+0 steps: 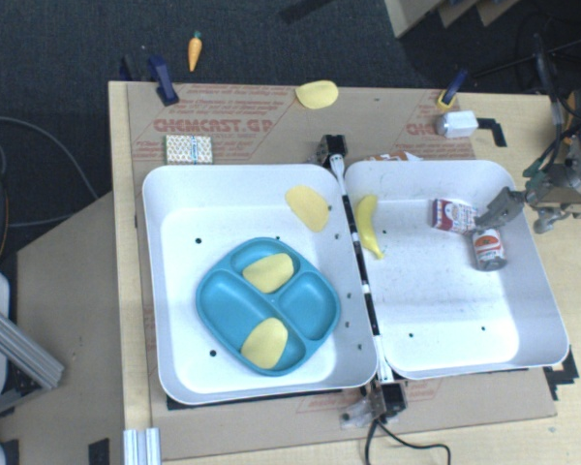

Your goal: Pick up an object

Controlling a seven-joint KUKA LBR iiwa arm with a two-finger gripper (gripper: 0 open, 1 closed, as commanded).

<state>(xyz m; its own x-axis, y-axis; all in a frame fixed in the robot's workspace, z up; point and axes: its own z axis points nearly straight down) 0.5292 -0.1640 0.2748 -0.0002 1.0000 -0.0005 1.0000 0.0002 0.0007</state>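
Observation:
In the right bin (445,327) a red and white can (450,215) lies on its side near the back right. A second small can (489,250) rests just in front of it. A banana (368,224) leans against that bin's left wall. My gripper (499,209) reaches in from the right, low over the bin, between the two cans and close to both. The left bin (174,260) holds a blue divided plate (228,303) with two yellow pieces (268,271) (266,342) in it. A yellow slice (308,207) lies near its back right corner.
On the bench behind the bins lie a yellow lemon-like piece (317,94), a patterned card (189,148), a blue clamp (161,78) and a white box (459,123). A small toy carrot (195,51) is on the dark floor beyond. The right bin's front half is bare.

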